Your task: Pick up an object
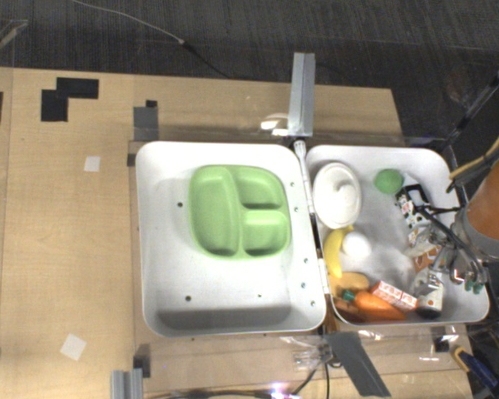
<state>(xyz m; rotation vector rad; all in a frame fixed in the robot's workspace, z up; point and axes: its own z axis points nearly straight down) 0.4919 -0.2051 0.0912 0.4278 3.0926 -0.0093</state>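
Two bins (150, 248) sit side by side; the end effector (432, 281) hangs over the right one near a carrot (374, 306), its opening unreadable.

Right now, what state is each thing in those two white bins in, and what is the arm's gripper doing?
Green divided plate: lying flat, right way up, in the left bin.
White bowl: upright, in the right bin.
Banana: lying flat beside a white ball.
Carrot: lying at the near edge.
Green ball: resting apart from the rest.
Gripper: low in the right bin.
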